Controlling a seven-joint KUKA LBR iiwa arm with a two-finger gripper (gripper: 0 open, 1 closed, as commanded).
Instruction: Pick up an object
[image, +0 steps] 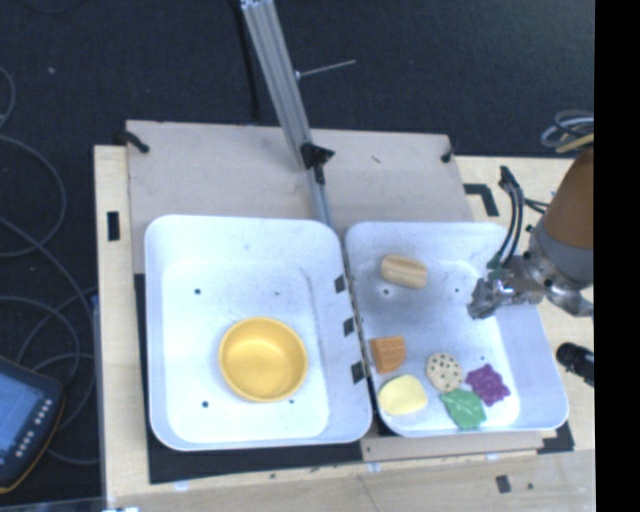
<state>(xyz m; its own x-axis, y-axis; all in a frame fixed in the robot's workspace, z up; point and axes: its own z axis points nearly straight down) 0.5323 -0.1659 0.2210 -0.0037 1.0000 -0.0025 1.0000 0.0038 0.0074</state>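
Bins: two shallow white plastic bins sit side by side on the light wooden table (115, 300). The left bin (180, 250) holds a round yellow bowl (263, 358). The right bin (520, 400) holds a tan wooden cylinder (404, 271) at its far side and, along its near side, an orange block (388, 352), a pale yellow lump (402, 395), a speckled round cookie (443, 371), a green piece (464, 408) and a purple piece (487, 383). The end effector (487, 296) hangs over the right bin's right part, apart from all items; finger state cannot be determined.
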